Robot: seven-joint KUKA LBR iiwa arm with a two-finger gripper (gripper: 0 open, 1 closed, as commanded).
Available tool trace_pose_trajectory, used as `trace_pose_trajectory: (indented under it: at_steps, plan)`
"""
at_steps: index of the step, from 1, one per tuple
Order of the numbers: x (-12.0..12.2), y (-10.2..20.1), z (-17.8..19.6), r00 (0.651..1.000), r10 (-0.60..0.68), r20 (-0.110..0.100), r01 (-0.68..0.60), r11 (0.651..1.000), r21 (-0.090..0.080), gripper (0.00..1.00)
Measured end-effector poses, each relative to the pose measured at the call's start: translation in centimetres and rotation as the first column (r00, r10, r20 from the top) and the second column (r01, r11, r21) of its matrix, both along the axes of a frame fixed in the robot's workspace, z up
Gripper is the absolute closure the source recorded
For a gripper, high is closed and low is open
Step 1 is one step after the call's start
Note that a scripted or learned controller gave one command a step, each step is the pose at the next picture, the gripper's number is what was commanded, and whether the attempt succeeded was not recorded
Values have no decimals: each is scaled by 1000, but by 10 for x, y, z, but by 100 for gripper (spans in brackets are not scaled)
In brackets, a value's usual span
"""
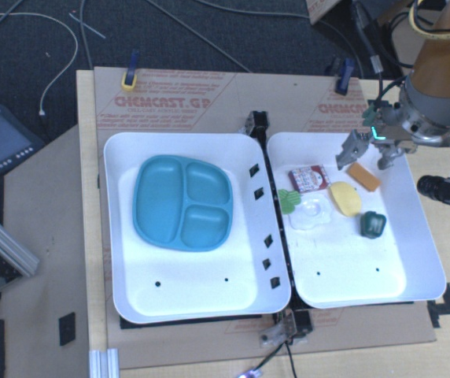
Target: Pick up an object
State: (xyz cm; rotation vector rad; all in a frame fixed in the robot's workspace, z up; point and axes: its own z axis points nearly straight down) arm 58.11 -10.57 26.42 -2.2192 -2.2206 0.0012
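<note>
— Pincer [367, 153] first, then: what is it doing?

— Mine hangs released over the far part of the right bin [414, 278], fingers spread, nothing between them. One finger [351, 150] stands to one side of the orange block [363, 176] and the other to the other side, so I judge that block to be my target: spread wide to straddle it before closing.

— And around it?

— Just beside the block lies a yellow lump [346, 198], nearly touching it, which could get nudged if I come down skewed. Near that sit a dark green piece [373, 224], a clear plastic thing [310, 212], a red-and-white packet [307, 179] and a small green bit [289, 201] against the divider.

— The other bin?

— Left bin [130, 290] carries a blue sectioned tray [183, 203], well apart from my work; I take it as a place for things, not for picking.
</note>
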Motion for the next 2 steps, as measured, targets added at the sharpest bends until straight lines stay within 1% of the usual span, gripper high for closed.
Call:
trace_pose_trajectory:
  at_steps: [1,2]
  plan:
    - [0,0,0,1000,0,1,0,1000,0,0]
    - [-1,-6,-44,1000,-1,-3,1,1000,0,0]
